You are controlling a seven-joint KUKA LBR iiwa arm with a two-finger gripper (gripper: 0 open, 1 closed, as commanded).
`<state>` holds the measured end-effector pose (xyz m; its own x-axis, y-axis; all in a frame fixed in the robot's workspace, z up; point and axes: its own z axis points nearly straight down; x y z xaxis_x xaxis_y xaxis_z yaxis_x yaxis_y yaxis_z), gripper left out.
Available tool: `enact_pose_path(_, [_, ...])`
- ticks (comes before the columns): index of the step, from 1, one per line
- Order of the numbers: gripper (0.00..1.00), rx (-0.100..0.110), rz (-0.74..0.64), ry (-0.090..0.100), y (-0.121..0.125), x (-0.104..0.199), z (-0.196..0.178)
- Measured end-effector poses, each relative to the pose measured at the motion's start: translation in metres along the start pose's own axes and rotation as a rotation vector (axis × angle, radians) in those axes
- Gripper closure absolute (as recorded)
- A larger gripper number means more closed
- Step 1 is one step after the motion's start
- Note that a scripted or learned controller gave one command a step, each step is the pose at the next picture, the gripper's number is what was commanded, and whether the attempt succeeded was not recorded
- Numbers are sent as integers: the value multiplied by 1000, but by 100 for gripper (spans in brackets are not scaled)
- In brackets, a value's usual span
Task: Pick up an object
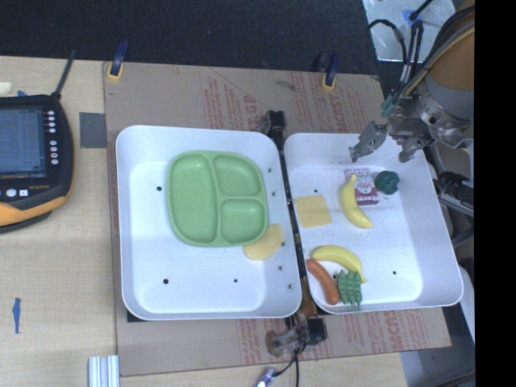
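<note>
Several small items lie in the right bin: a banana touching a small carton, a dark green ball, a yellow slice, and near the front wall another banana, a sausage and a green vegetable. The gripper hovers over the bin's far side, spread wide and holding nothing. This looks like the approach step; next it should descend onto the carton or ball just below.
</note>
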<state>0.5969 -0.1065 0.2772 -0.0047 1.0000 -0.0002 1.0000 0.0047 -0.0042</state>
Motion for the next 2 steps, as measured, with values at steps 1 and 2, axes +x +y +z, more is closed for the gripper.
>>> enact_pose_path(1, [0, 2, 0, -2, 2, -39, 82])
enact_pose_path(2, [0, 2, 0, -1, -9, -27, 186])
